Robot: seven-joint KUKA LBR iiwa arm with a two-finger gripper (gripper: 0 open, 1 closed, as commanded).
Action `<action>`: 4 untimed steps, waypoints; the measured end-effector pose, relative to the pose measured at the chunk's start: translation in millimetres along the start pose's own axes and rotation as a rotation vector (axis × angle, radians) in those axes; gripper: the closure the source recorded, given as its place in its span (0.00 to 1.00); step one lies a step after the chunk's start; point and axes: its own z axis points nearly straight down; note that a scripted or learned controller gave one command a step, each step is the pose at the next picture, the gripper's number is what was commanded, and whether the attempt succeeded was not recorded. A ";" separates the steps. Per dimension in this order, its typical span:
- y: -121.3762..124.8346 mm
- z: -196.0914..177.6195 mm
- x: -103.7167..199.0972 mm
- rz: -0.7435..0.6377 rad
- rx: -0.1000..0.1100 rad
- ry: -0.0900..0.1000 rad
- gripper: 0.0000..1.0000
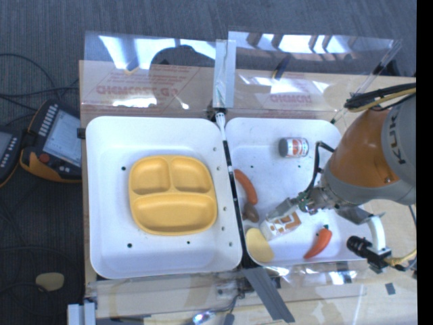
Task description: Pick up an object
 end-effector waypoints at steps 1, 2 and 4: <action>3.3 32.2 22.3 -0.083 0.003 -0.004 0.00; -7.6 32.8 -20.8 -0.133 0.007 0.002 0.00; 2.0 -62.7 31.3 0.134 0.022 0.007 1.00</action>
